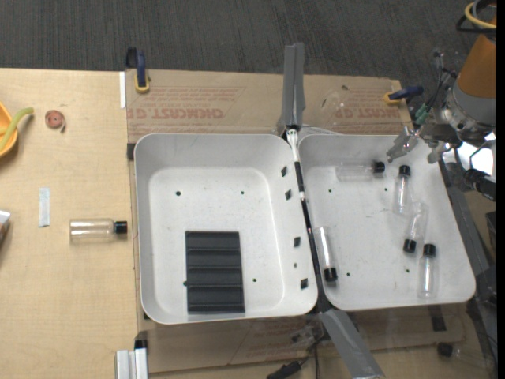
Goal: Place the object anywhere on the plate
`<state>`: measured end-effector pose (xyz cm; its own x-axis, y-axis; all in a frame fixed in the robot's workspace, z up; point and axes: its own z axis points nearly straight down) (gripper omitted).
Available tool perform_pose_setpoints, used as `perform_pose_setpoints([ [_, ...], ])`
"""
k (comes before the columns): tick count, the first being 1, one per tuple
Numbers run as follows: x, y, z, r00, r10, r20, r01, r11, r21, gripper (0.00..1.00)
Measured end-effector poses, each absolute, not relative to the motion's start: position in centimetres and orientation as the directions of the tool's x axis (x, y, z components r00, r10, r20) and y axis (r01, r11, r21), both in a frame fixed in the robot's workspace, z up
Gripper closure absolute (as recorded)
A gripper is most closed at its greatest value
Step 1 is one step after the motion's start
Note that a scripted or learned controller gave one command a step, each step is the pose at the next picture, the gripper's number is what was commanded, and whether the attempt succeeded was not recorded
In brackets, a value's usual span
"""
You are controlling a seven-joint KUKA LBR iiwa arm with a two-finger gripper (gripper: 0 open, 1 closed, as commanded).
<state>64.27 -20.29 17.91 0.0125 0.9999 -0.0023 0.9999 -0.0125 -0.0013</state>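
While the grey arm with its orange band sits at the far right, its hand hangs over the back right corner of the right bin. I cannot tell how the hand is set, for it is small and blurry.

Two white bins sit side by side on a brown cardboard sheet, and they touch in the middle. A grey strip runs back from where they meet. The left bin holds a dark ridged plate, flat near the front edge.

Clear little bottles with black caps lie in the right bin. One bottle lies along the left wall, cap toward the front. One lies near the back, with its cap close to the hand. One lies just under the hand. Two more lie toward the right side, close to each other. None of them is on the plate.

To the left of the bins, the counter is pale wood. A bigger clear bottle lies on it, cap toward the left bin. A small white strip lies beside it. Farther back there is a little round pink thing and a yellow thing at the edge. Blue and yellow clamps grip the back of the cardboard. Behind the counter the floor is dark grey carpet.
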Motion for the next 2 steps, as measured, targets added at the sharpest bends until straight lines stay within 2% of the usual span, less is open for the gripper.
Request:
perform_pose_setpoints([
  [1,65.9,-21.9,27.1,0.033,0.999,-0.002,0.999,-0.033,0.0,0.0],
  [2,62.7,-21.7,36.1,0.3,0.954,-0.003,0.954,-0.3,-0.001,0.0],
])
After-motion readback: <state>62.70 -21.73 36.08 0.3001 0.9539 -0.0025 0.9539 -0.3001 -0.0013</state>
